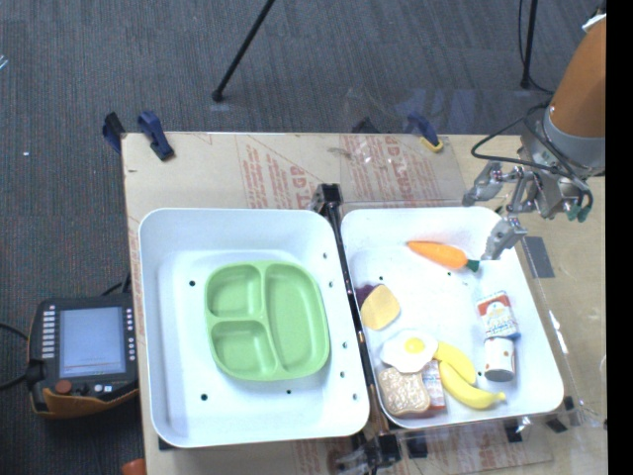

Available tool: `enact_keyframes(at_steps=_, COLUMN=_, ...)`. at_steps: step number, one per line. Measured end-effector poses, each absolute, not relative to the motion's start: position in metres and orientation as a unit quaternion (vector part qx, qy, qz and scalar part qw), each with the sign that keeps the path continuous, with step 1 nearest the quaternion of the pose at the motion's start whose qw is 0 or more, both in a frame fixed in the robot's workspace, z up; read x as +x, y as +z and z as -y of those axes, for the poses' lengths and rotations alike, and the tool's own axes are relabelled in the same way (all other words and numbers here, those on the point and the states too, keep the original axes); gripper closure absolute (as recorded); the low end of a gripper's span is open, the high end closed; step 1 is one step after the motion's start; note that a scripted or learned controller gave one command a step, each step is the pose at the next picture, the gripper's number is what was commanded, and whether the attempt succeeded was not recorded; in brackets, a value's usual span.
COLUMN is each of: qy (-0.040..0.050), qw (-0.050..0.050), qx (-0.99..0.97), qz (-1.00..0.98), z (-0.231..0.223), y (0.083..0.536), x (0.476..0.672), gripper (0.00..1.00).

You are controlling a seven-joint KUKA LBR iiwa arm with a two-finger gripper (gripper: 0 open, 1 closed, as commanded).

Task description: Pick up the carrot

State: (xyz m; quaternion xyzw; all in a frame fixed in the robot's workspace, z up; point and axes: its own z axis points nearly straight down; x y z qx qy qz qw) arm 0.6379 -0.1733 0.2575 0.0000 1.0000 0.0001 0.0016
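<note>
An orange carrot [438, 253] with a small green tip lies in the upper part of the right bin [396, 228], pointing left. My gripper [501, 239] hangs over the bin's upper right corner, just right of the carrot's green end. One finger [498, 240] shows, with nothing held on it.
The right bin also holds a yellow chip [380, 308], a fried egg [409, 348], a cracker [404, 391], a banana [462, 375] and a small bottle [497, 333]. A green divided plate [267, 321] sits in the left bin [168, 265]. A tablet [87, 348] lies at the far left.
</note>
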Motion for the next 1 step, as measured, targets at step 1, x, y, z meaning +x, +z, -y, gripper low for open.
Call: enact_keyframes(at_steps=1, qy=0.0011, qw=0.0, qx=0.024, qz=-1.0, z=0.2104, y=0.0858, x=0.6194, gripper=0.0)
